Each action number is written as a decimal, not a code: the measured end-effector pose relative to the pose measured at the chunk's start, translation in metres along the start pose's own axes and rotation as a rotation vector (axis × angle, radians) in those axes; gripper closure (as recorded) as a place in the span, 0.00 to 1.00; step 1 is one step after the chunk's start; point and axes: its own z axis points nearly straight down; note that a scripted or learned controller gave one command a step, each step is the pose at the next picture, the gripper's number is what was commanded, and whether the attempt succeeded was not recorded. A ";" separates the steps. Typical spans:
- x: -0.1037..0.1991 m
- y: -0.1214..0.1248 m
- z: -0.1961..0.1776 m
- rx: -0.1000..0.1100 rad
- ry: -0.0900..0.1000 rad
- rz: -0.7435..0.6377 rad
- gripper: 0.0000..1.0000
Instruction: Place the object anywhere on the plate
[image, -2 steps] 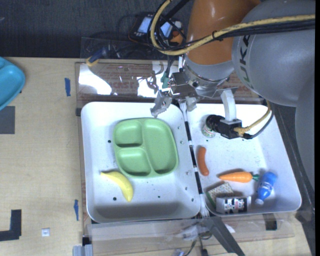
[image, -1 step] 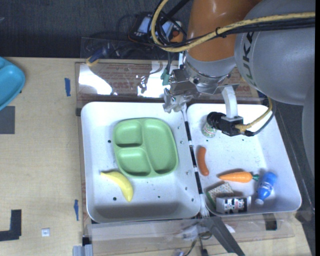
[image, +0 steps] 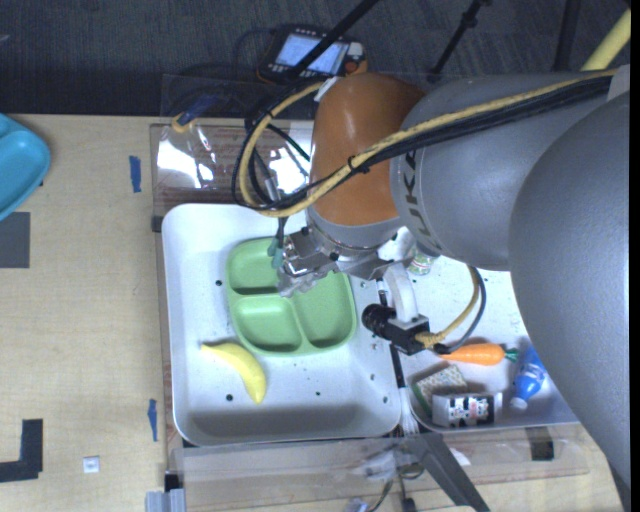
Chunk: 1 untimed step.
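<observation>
My arm (image: 480, 170) reaches in from the right across both white bins, its orange band (image: 365, 150) hanging over the far edge of the left bin (image: 190, 300). My gripper (image: 290, 265) sits low over the green plate (image: 290, 305), above the plate's far compartments; whether it is released or clenched I cannot tell from this angle, and nothing can be made out in its grip. The plate, divided into sections, lies in the middle of the left bin. The banana (image: 240, 365) lies on the bin floor just beside the plate's near left corner, outside its rim, near my gripper but apart from it, toward the camera and to the left. In the right bin (image: 500, 420), partly under my arm, lie a carrot (image: 475, 353), a blue and white bottle (image: 528, 380) just beside it, and a small dark box (image: 470, 408) at the near edge. A yellow cable (image: 300, 100) loops over my wrist. A blue dish (image: 18, 165) rests on the bench at far left.
</observation>
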 end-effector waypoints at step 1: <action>0.016 0.064 -0.062 -0.002 -0.001 0.014 1.00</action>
